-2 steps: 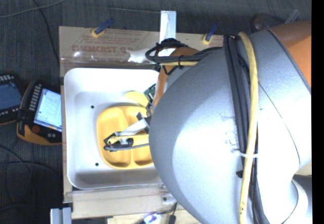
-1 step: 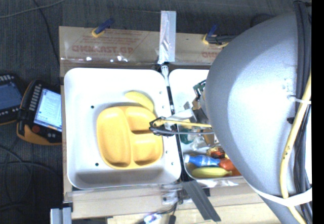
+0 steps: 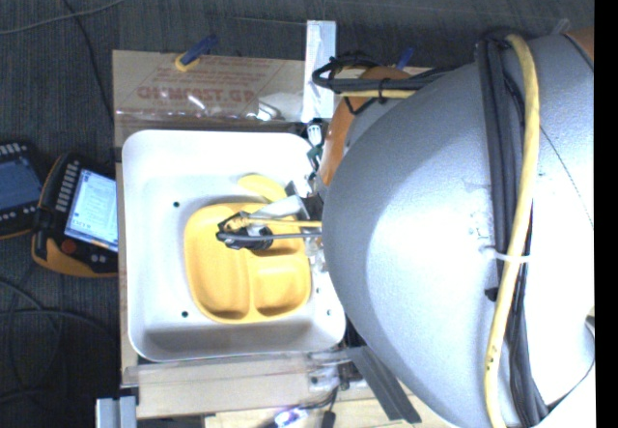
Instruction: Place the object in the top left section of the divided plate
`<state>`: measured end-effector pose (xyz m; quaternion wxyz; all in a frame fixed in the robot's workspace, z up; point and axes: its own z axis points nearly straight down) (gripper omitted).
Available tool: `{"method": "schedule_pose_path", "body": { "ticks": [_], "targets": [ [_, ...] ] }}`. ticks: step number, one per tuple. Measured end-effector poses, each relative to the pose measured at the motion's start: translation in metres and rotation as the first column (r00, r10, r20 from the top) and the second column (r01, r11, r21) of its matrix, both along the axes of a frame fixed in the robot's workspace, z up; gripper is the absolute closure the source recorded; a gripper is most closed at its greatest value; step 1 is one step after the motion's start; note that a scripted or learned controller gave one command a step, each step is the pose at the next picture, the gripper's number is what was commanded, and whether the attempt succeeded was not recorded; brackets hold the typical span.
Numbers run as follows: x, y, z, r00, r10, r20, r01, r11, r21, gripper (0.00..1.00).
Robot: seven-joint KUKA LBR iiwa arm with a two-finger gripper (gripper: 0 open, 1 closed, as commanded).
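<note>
Camera view, looking down on the bench at a slant.

Item: white bin [image 3: 154,175] — shallow, at the left, seated on a cardboard sheet [image 3: 193,88] whose far edge carries a blue clip [image 3: 196,51] and a clear plastic bag [image 3: 227,105].

Item: yellow divided plate [image 3: 246,271] — lies in the middle of the bin, its sections visible as raised ridges; a second yellow piece [image 3: 259,186] shows just beyond its far rim, its nature not clear.

Item: gripper [image 3: 241,230] — thin dark fingers reaching in from the right over the far part of the plate, low above or touching it. Whether they are apart or together cannot be told, and nothing can be made out between them. A pale, whitish shape [image 3: 282,209] sits just on the far side of the fingers; it cannot be told whether this is the task's object or part of the tool.

Item: grey arm [image 3: 454,242] — large rounded housing covering the right half of the scene, with a yellow cable [image 3: 521,175] and black cables running down it; an orange band [image 3: 372,99] shows at its far side.

Item: handheld control pendant [image 3: 77,214] — on the dark floor left of the bin, screen lit.
</note>
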<state>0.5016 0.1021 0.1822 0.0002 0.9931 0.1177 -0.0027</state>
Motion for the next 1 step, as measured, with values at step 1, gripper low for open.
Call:
{"method": "schedule_pose_path", "body": {
  "ticks": [1],
  "targets": [
    [0.0000, -0.0004, 0.0000, 1.000, -0.001, 0.000, 0.001, 1.000, 0.000, 0.00]
  ]
}}
